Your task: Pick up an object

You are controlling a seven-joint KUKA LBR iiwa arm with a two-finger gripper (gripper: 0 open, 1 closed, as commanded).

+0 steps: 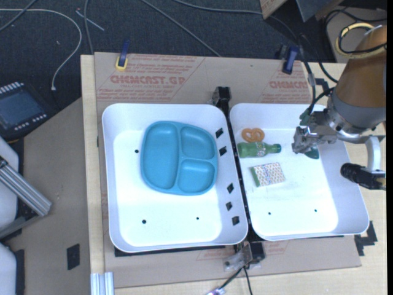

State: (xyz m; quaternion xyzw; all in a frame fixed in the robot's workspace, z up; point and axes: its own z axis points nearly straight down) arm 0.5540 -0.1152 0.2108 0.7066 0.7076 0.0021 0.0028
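- Camera view, looking down at a slant: bench carries two shallow white bins side by side, with a cardboard sheet under them.
- Arm, grey with an orange section, reaches in from the right and hangs over the right bin at its far-right part.
- Left bin holds one blue divided plate, lying flat in the far half. Near half is bare floor.
- Right bin holds three small things grouped at its left side, close to the dividing wall: green bottle on its side, patterned packet just near of it, pretzel-shaped piece just far of it.
- Gripper sits low over the right bin floor, right of the bottle and apart from it. A teal patch shows by its tip; too small to identify.
- Jaw state: cannot tell. Nothing visibly held.
- Step, as judged: approach. No grasp made yet.
- Next move, as judged: shift left toward the bottle or packet, line up over one item, then descend.
- Edges: all three items lie near the left wall of the right bin, so a finger on that side has little room. Bottle and pretzel piece nearly touch; risk of nudging one while taking the other.
- Open room: middle and near part of the right bin floor is bare; good clearance there.
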